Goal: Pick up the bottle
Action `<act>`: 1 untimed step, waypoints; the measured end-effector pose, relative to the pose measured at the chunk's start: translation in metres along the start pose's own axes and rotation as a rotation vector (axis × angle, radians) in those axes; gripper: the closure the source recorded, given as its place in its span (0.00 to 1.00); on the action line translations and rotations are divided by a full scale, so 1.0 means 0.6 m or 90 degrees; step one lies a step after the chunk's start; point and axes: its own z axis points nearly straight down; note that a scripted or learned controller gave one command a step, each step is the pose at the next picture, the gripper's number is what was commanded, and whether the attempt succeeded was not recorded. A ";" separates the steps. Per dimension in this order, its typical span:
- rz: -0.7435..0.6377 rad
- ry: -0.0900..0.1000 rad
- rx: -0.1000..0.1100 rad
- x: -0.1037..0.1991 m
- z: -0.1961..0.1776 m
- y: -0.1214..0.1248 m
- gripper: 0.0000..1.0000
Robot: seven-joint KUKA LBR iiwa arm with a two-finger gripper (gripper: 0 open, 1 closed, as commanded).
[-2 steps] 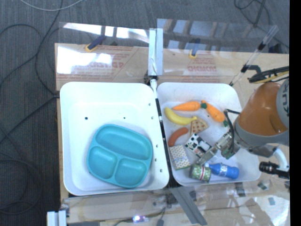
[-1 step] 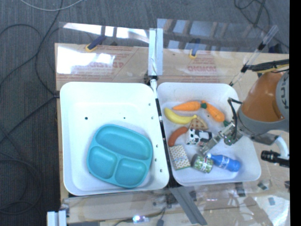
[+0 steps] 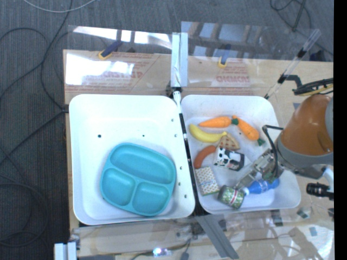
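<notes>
A: What are the fingers doing?

B: The gripper [image 3: 264,169] sits low at the right bin [image 3: 282,115], toward its 4 o'clock corner. How far apart the fingers are I cannot tell; the metal parts blur together. They look to be touching or just above the bottle [image 3: 261,187], but I can't see it between them.

A: And the bottle itself?

B: Blue, lying on its side near the bin's 5 o'clock edge, just beside a green can [image 3: 231,196] at its 9 o'clock.

A: What else is in that bin?

B: Two carrots [image 3: 216,122], a banana [image 3: 204,134], a sausage [image 3: 204,155], a waffle slice [image 3: 230,142], a black-and-white carton [image 3: 228,158] and a checkered packet [image 3: 206,180].

A: The surroundings?

B: The left bin [image 3: 87,129] holds a teal divided plate [image 3: 139,179]. Both bins rest on a wooden bench [image 3: 119,72]; dark carpet [image 3: 32,64] with loose cables lies at 12 and 9 o'clock.
</notes>
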 end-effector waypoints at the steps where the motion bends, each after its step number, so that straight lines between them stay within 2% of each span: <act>1: 0.000 -0.001 -0.002 -0.001 -0.017 0.003 1.00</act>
